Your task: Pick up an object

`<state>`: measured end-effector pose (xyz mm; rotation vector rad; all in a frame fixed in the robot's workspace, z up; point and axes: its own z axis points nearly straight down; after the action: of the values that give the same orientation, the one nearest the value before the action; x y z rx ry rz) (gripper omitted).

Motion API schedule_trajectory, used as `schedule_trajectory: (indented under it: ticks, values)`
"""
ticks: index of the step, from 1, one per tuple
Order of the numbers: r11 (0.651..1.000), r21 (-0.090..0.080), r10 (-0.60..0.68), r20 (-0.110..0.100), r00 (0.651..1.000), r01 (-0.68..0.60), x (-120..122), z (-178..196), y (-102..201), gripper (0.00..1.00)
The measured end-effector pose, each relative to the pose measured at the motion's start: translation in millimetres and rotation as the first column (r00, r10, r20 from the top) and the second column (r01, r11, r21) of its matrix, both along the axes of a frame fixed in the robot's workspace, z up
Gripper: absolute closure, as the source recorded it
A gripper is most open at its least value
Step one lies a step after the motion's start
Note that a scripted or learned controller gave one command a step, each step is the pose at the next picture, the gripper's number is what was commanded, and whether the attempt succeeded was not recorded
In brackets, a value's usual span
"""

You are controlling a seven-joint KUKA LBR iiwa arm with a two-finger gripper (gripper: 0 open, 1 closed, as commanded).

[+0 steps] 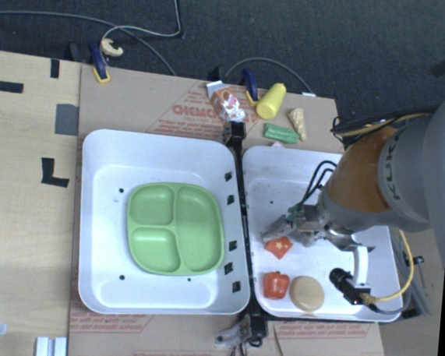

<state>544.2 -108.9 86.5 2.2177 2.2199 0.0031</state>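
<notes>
The tool [279, 235], grip unclear, sits by a small red-orange wedge [278, 248], possibly touching.

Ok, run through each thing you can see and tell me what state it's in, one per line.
Tray: flat in the left bin, compartments bare.
Red piece: in the right bin, at the gripper tip.
Red pepper: resting near the right bin's front wall.
Tan ball: resting beside the pepper.
Yellow piece: lying outside the bins, on cardboard.
Green piece: lying outside the bins.
</notes>
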Motion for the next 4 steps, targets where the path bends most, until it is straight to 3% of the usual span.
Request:
schedule_trajectory:
  ticks: [1, 2, 3, 4]
  values:
    - [1.0, -0.001, -0.001, 0.003, 1.0, 0.001, -22.0, 0.0, 8.5, 0.0]
    - [1.0, 0.001, -0.001, -0.003, 1.0, 0.001, 2.7, -0.6, 10.5, 0.0]
    - [1.0, -0.002, -0.001, -0.001, 1.0, 0.001, 3.3, 9.3, 9.8, 1.0]
    - [1.0, -0.002, -0.001, -0.001, 1.0, 0.001, 3.1, 9.1, 9.8, 0.0]
